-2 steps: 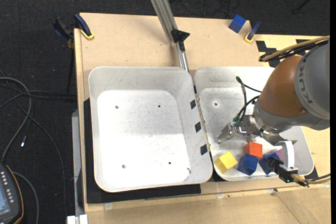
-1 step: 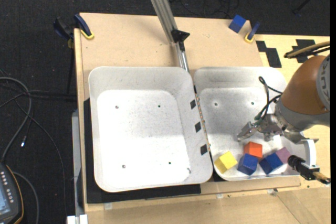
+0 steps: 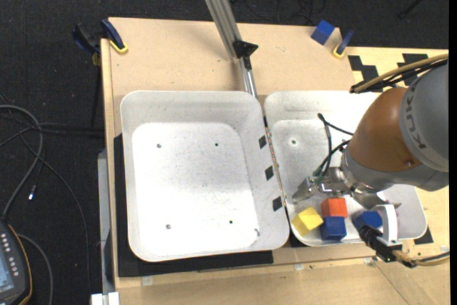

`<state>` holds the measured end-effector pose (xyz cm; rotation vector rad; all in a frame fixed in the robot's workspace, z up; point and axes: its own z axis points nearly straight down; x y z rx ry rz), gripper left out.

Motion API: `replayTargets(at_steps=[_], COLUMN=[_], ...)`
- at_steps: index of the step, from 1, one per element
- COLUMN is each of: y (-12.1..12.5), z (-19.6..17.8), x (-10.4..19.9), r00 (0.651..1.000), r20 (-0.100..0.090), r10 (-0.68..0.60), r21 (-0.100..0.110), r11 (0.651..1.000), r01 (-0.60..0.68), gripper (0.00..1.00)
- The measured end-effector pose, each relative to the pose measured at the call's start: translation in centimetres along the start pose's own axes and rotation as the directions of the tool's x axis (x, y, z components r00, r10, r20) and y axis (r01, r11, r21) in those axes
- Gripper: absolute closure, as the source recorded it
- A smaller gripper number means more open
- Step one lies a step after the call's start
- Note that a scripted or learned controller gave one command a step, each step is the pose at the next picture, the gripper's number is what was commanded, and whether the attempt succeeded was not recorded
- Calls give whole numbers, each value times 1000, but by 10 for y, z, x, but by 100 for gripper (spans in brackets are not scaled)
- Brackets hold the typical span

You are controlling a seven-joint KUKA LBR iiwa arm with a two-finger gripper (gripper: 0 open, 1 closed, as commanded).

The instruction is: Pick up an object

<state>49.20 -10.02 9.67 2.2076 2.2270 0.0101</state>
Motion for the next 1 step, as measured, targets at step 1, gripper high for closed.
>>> replayTargets(at_steps=[1], y=[41], z=[-151], x=[-31], r00=[1000], r20=[4], r10=[6], r21=[-1], r11=[1000], r01=[-6], gripper=[0])
